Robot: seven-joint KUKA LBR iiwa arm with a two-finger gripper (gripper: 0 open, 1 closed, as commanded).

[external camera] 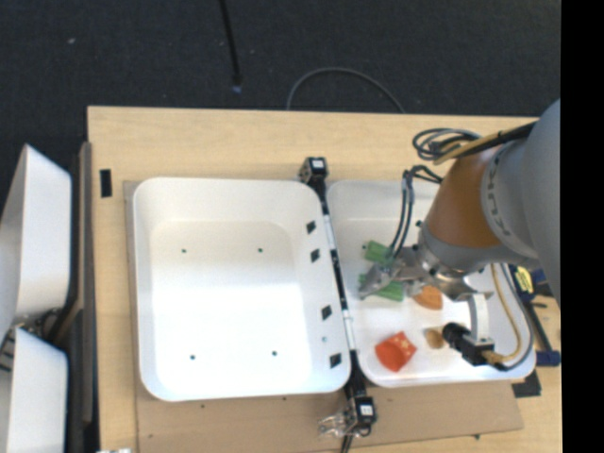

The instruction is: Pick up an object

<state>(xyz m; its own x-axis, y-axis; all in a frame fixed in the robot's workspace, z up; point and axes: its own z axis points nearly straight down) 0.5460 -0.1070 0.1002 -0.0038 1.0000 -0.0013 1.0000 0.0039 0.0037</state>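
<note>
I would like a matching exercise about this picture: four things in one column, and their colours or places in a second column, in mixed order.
Things:
1. block
2. left bin
3. band on the arm
4. cable

Descriptions:
A. orange, above the wrist
B. red, near the right bin's front edge
C. white, no objects in it
D. thin loop on the dark floor behind the bench

Pairs: 1-B, 2-C, 3-A, 4-D

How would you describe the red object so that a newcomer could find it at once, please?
Look in the right bin, under the arm. Near its front edge lies the red object, a chunky block. It is the reddest item there; the orange piece and green pieces lie farther back.
</note>
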